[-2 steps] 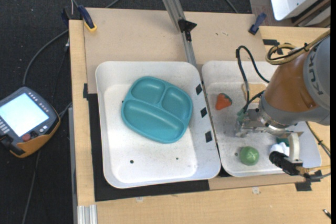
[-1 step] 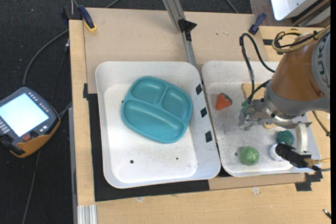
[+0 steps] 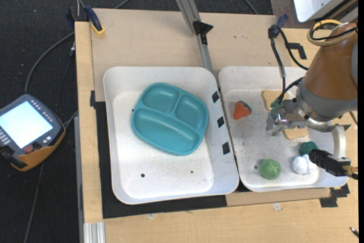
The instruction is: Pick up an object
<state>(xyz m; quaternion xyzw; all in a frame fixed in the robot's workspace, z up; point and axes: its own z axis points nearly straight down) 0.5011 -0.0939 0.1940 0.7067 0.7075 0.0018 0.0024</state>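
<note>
While the arm leans in from three o'clock, I start at the far left, where a pendant with a lit screen lies on the dark floor at nine o'clock. Next comes the left bin, holding a teal plate with three compartments, tilted a little across the bin's middle. A metal pole runs from twelve o'clock down to the seam between the bins.

In the right bin the candidates for picking sit close together: a red piece toward the bin's ten o'clock, a green ball at six o'clock, a white ball just beside it, a dark green bit above that, and tan pieces near the wrist.

The gripper hangs low over the bin's middle, beside the tan pieces. From here I cannot tell how far it is open, nor whether it has hold of anything.

My worry is crowding. The tan pieces lie touching or nearly touching the tool, so a descent could shove one aside instead of straddling it. The loose cable trailing down to the wrist might also snag or drag across the bin wall.
</note>
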